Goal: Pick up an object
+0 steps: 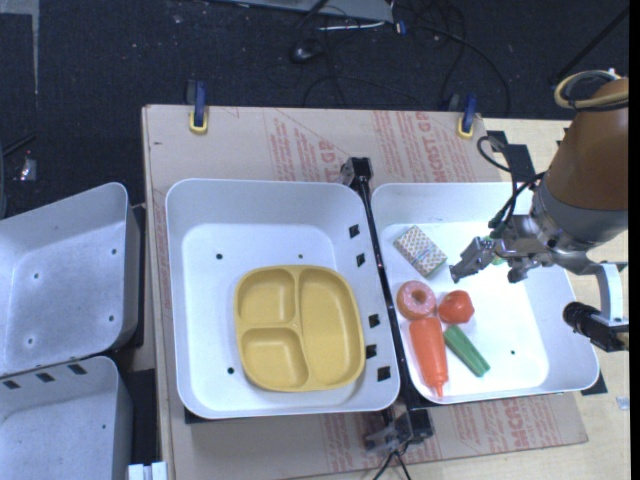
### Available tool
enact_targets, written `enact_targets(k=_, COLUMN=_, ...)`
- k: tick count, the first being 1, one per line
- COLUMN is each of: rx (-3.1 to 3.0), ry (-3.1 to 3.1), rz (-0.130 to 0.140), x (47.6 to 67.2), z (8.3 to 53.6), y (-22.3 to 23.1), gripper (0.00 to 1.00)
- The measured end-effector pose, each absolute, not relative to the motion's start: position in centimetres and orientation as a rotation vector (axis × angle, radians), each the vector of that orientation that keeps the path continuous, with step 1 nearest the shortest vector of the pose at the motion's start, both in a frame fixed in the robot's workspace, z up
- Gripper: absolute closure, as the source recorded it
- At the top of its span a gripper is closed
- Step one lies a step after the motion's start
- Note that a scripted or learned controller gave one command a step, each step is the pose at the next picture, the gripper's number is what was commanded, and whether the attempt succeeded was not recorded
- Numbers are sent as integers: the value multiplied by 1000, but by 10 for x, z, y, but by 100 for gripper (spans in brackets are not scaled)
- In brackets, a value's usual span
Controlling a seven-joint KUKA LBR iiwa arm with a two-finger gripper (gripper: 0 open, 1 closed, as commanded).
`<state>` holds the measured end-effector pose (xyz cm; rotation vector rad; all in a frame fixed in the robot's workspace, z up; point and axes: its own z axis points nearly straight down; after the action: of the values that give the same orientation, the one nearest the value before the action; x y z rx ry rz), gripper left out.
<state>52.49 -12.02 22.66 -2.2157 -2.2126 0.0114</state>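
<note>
The right bin (525, 363) holds a small patterned box (420, 249), a pink frosted doughnut (415, 299), a red tomato (456, 308), an orange carrot (430, 351) and a green cucumber (466, 351). My gripper (492, 262) hangs over this bin, up and to the right of the tomato and to the right of the box. Its two fingers (470, 263) stand spread with nothing between them. The grey arm with its orange band (598, 153) comes in from the right.
The left bin (200, 298) holds a yellow sectioned plate (298, 328). A black divider (372, 258) runs between the bins. Spare white bins (60, 268) lie off the bench at the left. Clamps (198, 108) hold the board's far edge.
</note>
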Motion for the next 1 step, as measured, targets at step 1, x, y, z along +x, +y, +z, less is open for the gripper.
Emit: enact_targets(k=1, rx=-2220, ry=-2222, rz=1, x=527, z=232, y=-120, gripper=0)
